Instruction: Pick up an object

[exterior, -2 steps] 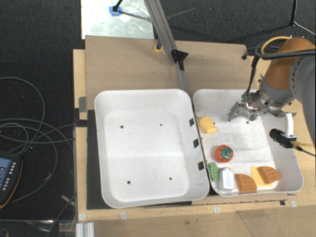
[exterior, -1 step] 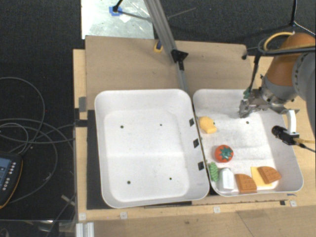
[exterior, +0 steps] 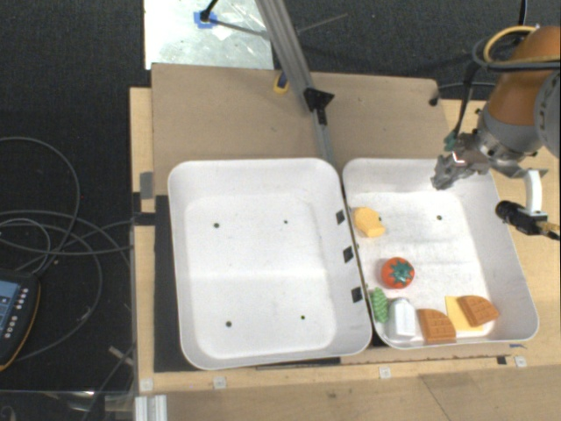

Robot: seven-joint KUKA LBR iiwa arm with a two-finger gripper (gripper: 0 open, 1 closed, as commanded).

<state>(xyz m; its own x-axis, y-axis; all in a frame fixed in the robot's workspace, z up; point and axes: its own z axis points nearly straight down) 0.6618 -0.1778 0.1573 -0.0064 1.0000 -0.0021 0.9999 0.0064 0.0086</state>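
My gripper (exterior: pixel 441 178) hangs over the far edge of the right bin (exterior: pixel 508 261), near its back right corner, with nothing seen between its fingers. In that bin lie a yellow lump (exterior: pixel 369 222) near the left wall, a red tomato with a green top (exterior: pixel 396 273) in the middle, and along the front wall a green piece (exterior: pixel 379 305), a white-grey item (exterior: pixel 402 318), a brown waffle-like piece (exterior: pixel 436 325) and a yellow block with a brown waffle piece on it (exterior: pixel 472 312). All lie well in front of the gripper.
The left bin (exterior: pixel 254 261) sits beside the right one, joined by black clips (exterior: pixel 347 254). A grey pole (exterior: pixel 289 42) slants across the back of the bench. Cables and a pendant (exterior: pixel 13 310) lie on the floor at the left.
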